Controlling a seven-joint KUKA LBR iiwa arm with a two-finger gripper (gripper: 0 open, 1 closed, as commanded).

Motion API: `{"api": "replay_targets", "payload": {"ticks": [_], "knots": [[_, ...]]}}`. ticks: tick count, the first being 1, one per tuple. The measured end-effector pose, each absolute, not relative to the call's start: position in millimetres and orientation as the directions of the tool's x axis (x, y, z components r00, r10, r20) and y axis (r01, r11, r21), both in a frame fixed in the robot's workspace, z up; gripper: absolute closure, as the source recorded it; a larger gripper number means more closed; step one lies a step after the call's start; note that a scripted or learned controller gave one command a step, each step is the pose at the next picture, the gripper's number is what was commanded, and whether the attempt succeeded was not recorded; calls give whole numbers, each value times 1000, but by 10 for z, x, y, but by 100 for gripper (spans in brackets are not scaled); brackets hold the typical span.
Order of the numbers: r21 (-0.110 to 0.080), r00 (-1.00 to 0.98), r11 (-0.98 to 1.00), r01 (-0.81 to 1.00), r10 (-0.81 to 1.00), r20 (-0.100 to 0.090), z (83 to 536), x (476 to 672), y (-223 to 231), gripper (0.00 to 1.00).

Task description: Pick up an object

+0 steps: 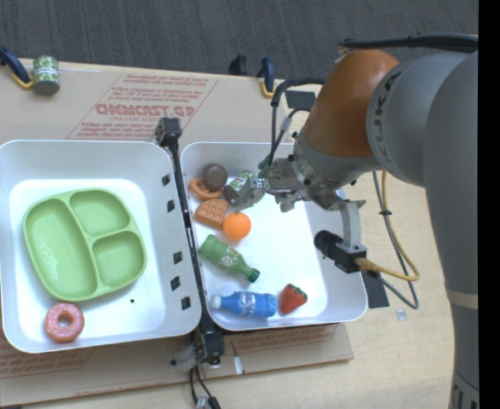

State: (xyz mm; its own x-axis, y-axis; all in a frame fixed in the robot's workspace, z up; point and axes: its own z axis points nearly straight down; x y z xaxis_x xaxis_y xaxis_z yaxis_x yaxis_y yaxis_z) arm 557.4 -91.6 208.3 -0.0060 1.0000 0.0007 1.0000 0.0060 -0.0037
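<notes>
Over the right bin (pixel 352 301), toward its 12 o'clock end, the gripper (pixel 248 187) hung low beside a small can (pixel 238 182); pincer opening: cannot tell, nothing seen held. Judged the reach step. Next: centre on one item, close, lift.

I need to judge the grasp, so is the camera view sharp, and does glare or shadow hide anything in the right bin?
Camera view: sharp and evenly lit; no glare on the right bin; the arm's shadow darkens the bin floor below the gripper, yet orange ball and green bottle stay clear.
</notes>
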Motion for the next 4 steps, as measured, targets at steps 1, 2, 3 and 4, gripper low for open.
{"api": "replay_targets", "payload": {"ticks": [1, 2, 3, 4], "knots": [[-3, -10, 10, 1000, 1000, 0, 2084, 4982, 108, 0], [-3, -8, 8, 1000, 1000, -1, 1915, 4763, 98, 0], [0, -4, 4, 1000, 1000, -1, 1918, 4766, -728, 0], [9, -6, 7, 1000, 1000, -2, 963, 5824, -1102, 0]]}}
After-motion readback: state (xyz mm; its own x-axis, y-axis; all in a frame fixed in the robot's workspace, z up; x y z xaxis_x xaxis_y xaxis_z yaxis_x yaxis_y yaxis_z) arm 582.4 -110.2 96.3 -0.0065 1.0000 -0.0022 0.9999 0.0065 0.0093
